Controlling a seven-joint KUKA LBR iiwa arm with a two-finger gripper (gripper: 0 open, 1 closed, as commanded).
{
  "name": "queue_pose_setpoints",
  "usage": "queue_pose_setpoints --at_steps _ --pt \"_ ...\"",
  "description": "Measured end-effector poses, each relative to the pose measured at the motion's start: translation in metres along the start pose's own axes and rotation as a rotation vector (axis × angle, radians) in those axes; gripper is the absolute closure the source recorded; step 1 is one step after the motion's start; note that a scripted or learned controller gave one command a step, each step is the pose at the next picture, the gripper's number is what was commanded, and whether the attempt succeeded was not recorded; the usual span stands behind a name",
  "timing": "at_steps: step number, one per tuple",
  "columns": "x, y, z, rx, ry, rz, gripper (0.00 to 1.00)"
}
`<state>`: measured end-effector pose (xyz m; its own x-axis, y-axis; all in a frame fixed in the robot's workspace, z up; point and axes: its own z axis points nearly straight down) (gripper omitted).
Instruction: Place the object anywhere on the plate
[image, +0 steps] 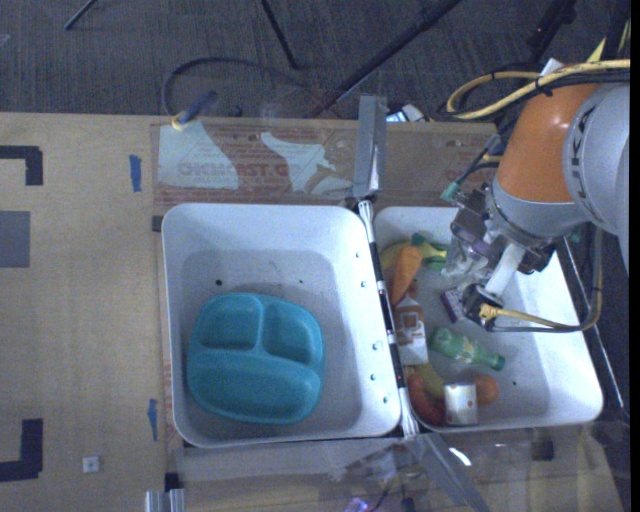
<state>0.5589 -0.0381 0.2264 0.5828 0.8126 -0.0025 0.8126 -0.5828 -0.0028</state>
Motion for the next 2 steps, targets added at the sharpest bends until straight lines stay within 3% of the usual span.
queue_pose_setpoints --at_steps 1,2 --pt "0.081 -0.056 0.004 -0.002 0.002 0.323 1.00" --pt "0.100 -0.165 0.076 0.001 -0.001 0.359 1.00"
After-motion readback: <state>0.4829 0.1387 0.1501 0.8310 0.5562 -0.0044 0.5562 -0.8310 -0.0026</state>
